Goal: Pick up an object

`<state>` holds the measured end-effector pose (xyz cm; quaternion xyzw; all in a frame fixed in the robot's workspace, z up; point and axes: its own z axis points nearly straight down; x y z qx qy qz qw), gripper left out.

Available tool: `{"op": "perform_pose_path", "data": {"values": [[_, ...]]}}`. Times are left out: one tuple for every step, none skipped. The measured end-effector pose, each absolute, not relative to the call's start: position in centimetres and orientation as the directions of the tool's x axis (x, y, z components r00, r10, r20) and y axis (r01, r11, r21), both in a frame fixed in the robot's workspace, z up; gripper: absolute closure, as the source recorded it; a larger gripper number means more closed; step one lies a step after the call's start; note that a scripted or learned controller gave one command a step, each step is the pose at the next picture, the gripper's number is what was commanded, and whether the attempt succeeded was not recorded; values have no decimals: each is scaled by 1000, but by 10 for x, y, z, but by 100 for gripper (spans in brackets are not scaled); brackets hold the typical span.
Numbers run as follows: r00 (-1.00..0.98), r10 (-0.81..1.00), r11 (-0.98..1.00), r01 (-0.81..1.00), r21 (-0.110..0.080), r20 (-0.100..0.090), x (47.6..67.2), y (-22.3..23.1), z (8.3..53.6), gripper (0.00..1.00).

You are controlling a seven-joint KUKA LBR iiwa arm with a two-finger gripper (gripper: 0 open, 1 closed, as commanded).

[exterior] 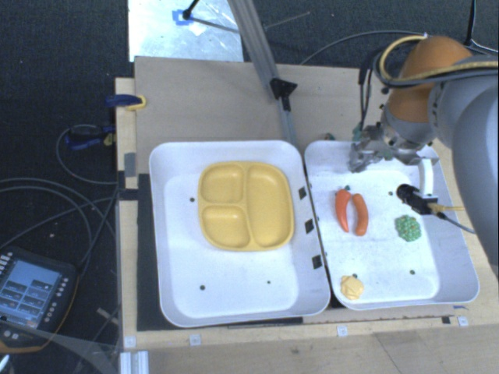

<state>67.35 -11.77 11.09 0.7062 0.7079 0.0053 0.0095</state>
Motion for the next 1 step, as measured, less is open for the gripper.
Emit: {"op": "perform_pose_path", "data": {"values": [[-1,1000,1,1000,7,0,666,-115,162,100]]}}
